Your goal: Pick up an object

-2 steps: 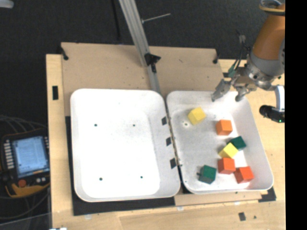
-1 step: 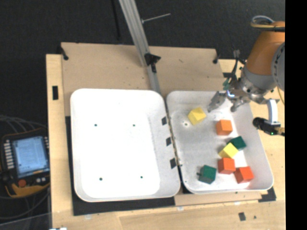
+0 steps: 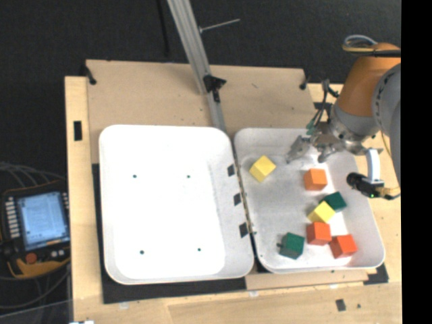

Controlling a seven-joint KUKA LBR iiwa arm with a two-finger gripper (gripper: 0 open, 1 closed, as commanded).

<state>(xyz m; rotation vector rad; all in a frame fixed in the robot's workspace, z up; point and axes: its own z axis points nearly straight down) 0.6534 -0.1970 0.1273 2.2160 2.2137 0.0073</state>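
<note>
Blocks crowd the near end of the right bin (image 3: 266, 262): a green cube (image 3: 292, 245), an orange cube (image 3: 318, 232), and a second orange one (image 3: 343, 245) in the corner. Just beyond sit a yellow block (image 3: 324, 212) touching a dark green one (image 3: 334, 200), likely tumbled together. Farther on, another orange cube (image 3: 315, 179) and a lone yellow cube (image 3: 262, 168). At the far end hangs the gripper (image 3: 310, 148), fingers spread, nothing between them. The left bin (image 3: 108, 201) sits alongside.
</note>
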